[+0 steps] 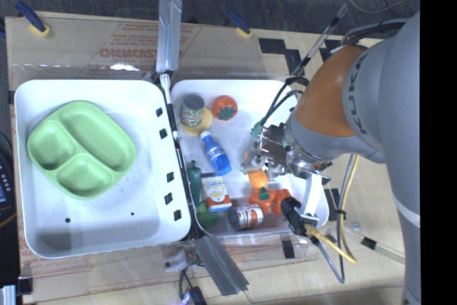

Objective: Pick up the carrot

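Scene: a grey arm with an orange band reaches from the right over the right bin on the tabletop.
Tool: the tool hangs low over the clutter at the bin's right side; its state cannot be told from here.
Carrot: the carrot, orange with a green tip, lies just below the tool near the bin's front edge, beside a small can.
Neighbours: a blue bottle, a jar and a tomato-like toy sit further left; the left bin holds a green divided plate.
Progress: judged as approach, with the carrot apparently resting in the bin; grasp and lift remain.
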